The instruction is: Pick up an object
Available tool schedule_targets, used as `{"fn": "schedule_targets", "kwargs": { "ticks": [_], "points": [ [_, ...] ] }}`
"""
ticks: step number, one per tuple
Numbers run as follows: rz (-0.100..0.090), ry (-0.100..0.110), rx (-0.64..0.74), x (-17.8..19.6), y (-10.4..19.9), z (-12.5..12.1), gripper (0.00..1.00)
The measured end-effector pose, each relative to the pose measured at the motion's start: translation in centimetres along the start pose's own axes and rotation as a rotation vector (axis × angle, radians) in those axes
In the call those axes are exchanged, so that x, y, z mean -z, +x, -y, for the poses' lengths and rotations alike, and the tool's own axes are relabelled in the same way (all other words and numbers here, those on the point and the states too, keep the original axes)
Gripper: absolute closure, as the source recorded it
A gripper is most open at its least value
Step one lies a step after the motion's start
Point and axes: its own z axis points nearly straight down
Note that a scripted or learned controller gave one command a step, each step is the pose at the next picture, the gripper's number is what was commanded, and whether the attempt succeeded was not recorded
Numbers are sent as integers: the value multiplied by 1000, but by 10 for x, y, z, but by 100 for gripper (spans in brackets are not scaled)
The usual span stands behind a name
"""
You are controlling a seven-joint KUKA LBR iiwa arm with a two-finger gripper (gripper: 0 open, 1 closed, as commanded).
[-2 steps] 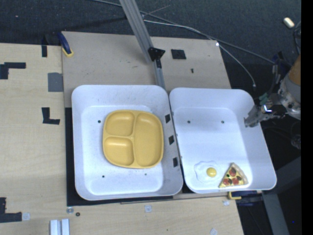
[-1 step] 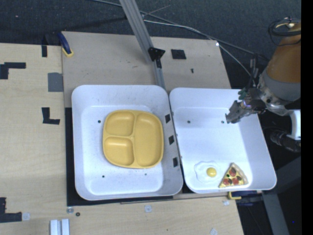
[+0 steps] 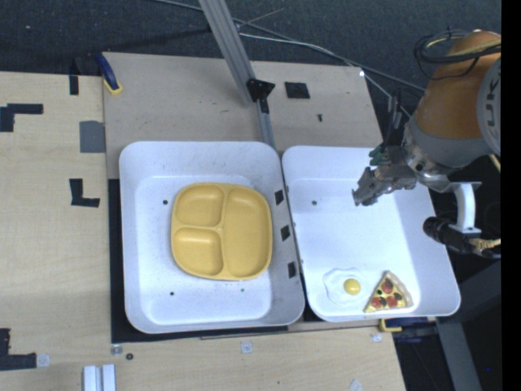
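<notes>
- Gripper (image 3: 368, 192) of mine hangs over the right bin (image 3: 326, 169), in its upper half and toward the right wall; the fingers are a dark cluster from this height, and I cannot tell whether they are parted or closed, nor whether they touch the floor.
- Nothing shows between my fingers, so I claim no hold.
- Wrist and forearm of mine run up and to the right from the gripper, grey first, then the orange band (image 3: 456, 96) beyond the right bin's far right corner.
- Fried egg (image 3: 345, 284), a toy with a white rim and yellow yolk, lies flat on the right bin's floor near its front edge, well apart from my gripper.
- Pizza slice (image 3: 389, 292), a toy wedge with red topping, lies just beside the fried egg on its right, close to the right bin's front right corner.
- Left bin (image 3: 146, 177) sits edge to edge with the right bin, on its left.
- Yellow divided plate (image 3: 221, 230) rests in the middle of the left bin, three compartments facing up, far from my gripper.
- Metal post (image 3: 232, 39) slants across the bench behind the seam where the left bin meets the right bin.
</notes>
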Motion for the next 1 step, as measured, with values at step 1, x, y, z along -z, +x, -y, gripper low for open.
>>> {"fn": "schedule_targets", "kwargs": {
  "ticks": [1],
  "points": [
    [0, 0, 1, -8, 54, -17, 100]
  ]
}}
